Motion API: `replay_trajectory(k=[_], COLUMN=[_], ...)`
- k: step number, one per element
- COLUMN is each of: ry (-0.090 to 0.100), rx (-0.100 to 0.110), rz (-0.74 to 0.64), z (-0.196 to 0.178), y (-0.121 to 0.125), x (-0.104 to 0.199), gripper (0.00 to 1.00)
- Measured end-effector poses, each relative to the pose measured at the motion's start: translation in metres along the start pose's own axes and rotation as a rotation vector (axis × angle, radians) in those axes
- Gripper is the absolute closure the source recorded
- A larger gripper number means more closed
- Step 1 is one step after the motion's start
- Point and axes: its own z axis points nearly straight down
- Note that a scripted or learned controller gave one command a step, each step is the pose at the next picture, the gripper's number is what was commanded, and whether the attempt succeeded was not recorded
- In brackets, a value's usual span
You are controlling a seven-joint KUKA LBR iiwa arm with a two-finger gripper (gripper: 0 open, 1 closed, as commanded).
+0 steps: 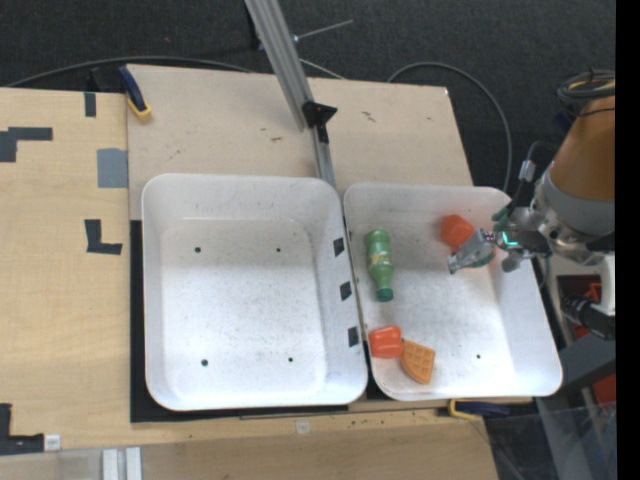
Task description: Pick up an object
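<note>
gripper (481, 252), finger state unclear, hovers beside small orange-red block (457, 231): approach step; next, descend over it.

Grey arm (585, 203), orange band, small metallic wrist parts.

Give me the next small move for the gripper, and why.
Probably shift the gripper slightly toward the bin's far wall and left, then lower over the orange object. It is the nearest item and lies just beside the fingers, apart from the green bottle, with nothing between the fingers yet.
</note>
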Motion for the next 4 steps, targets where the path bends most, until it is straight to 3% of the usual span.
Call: replay_trajectory(k=[1,2,4], ry=[-0.001,0.000,-0.002], rx=[-0.004,0.002,-0.004], rz=[-0.001,0.000,0.000], z=[-0.002,0.060,0.142], y=[0.001,0.006,-0.001], x=[0.000,-0.003,0.000], gripper=[0.00,0.00,0.00])
